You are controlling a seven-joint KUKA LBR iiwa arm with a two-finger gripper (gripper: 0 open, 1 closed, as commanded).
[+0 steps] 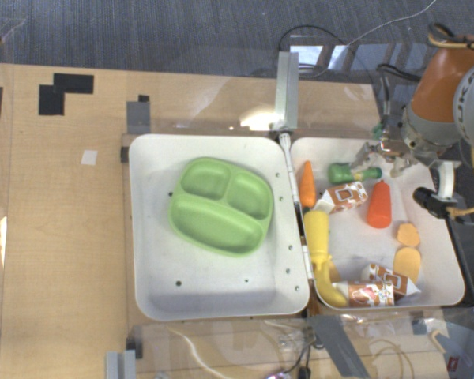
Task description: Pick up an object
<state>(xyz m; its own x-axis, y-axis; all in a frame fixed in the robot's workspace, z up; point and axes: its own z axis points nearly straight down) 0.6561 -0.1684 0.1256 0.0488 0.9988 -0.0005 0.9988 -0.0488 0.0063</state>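
A pale wooden bench point(55, 235) meets grey carpet point(142, 14) at its far edge. The left bin point(150, 290) carries a green divided plate point(221, 204) near its middle. In the right bin's point(450, 287) far part, a green-capped bottle point(352, 172) lies on its side. The gripper point(385, 155) hovers just beside it; whether it is parted or closed cannot be told.

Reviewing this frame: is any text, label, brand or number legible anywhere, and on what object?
No text can be read.
Carton near the carrot: orange, brown and white print, too blurred to read.
Packet at the right bin's front edge: similar print, too blurred to read.
Packet beside it: patterned print, illegible.
Black shapes on the bench: plain blocks, no characters.
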